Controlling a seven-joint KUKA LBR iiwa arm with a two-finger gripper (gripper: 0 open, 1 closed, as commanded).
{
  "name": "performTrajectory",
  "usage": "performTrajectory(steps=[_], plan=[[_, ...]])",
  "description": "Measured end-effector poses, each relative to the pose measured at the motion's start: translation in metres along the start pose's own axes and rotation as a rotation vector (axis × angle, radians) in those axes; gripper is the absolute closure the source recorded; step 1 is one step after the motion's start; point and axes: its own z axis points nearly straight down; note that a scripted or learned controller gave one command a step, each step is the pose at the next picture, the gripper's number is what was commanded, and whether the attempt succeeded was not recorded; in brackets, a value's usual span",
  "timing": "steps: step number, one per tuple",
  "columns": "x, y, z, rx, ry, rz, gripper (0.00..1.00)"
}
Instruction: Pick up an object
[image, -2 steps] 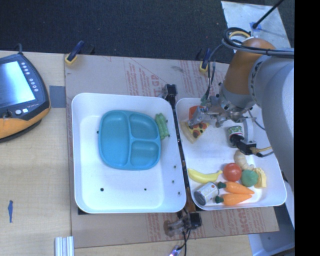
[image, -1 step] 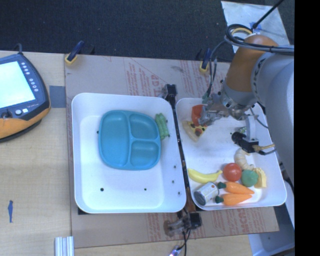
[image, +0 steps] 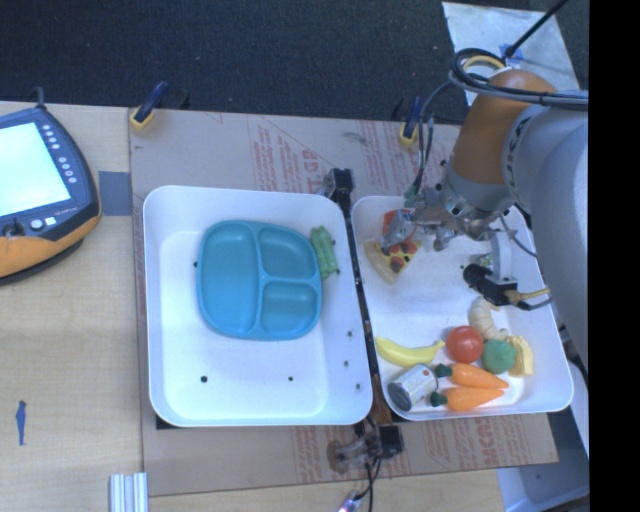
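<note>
Though whether its fingers grip it I cannot tell, claw (image: 398, 232) directly over pizza slice (image: 390, 258).

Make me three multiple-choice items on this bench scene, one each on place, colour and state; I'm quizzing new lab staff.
1. Where does the divided plate lie?
A. left bin
B. right bin
C. on the bare bench

2. What colour is the plate?
A. red
B. blue
C. yellow

3. How does the banana lie?
A. flat in the right bin
B. on the plate
C. standing upright

Answers: 1 A, it sits inside the left bin. 2 B, it is light blue all over. 3 A, it rests flat near that bin's left wall, beside the tomato.
</note>
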Motion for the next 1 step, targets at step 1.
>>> performTrajectory(steps=[1], plan=[[-0.0006,0.0002,-0.0106,0.001,0.0,-0.003,1.0]])
